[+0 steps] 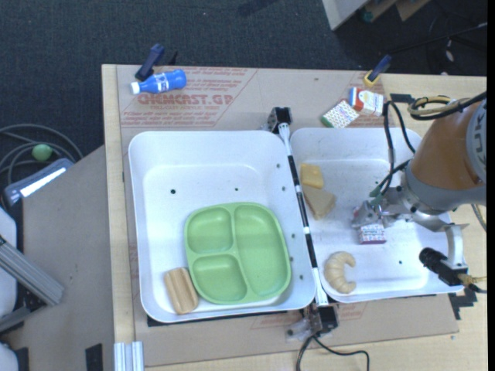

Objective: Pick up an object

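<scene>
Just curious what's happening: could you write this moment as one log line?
arm: over right white bin | end effector: low beside small patterned packet | nearby: tan croissant

**Only readable text: red print on the worktop**

Pretty slim pickings here. The worktop (232, 99) has big red lettering printed on it, far off from the gripper (370, 216) beyond the other bin, reading roughly "CHEMCAST GP", though I wouldn't swear to every letter. Smaller red lines around it are too blurry to read.

The arm (452, 157) runs off the right edge, and its wrist hides the small packet's (372, 234) top.
</scene>
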`<state>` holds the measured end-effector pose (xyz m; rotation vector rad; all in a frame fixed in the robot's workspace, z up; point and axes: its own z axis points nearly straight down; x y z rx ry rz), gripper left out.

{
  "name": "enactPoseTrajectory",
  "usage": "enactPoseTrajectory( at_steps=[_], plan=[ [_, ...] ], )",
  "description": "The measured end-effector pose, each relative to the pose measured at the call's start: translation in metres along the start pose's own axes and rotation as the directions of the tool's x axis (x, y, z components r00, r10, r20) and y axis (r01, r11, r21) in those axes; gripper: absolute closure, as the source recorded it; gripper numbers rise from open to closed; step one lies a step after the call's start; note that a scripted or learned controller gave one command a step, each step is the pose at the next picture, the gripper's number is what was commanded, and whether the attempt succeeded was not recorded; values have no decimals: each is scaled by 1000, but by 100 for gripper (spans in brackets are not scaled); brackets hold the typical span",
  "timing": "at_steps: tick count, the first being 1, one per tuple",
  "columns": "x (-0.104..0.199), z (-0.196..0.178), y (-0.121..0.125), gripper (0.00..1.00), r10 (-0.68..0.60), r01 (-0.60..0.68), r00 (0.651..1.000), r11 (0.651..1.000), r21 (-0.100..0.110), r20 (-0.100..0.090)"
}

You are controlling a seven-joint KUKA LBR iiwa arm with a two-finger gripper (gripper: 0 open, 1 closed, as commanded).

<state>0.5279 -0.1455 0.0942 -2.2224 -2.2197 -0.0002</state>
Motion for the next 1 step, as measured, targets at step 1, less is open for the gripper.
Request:
enactPoseTrajectory(
  at_steps=[1],
  plan=[
    [72,-91,20,100,-3,3,1000,1000,-2,0]
  ],
)
